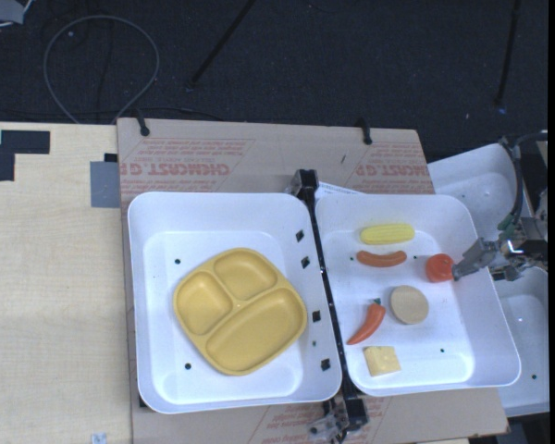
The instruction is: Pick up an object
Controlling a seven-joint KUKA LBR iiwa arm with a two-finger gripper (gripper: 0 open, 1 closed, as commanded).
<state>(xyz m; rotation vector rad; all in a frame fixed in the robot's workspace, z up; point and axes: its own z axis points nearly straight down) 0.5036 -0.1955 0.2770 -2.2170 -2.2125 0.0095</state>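
I see the smooth yellow three-compartment plate (240,310) in the left bin (153,220). In the right bin (462,215), the gripper (461,269) touches the round red tomato (438,267); its grip I can't tell.

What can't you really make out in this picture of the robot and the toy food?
- Hand, camera view: small and blurred, so open or shut is unclear.
- Round red toy tomato: whether the hand touches it is too small to tell.
- Grey robot arm: cut off by the right edge.
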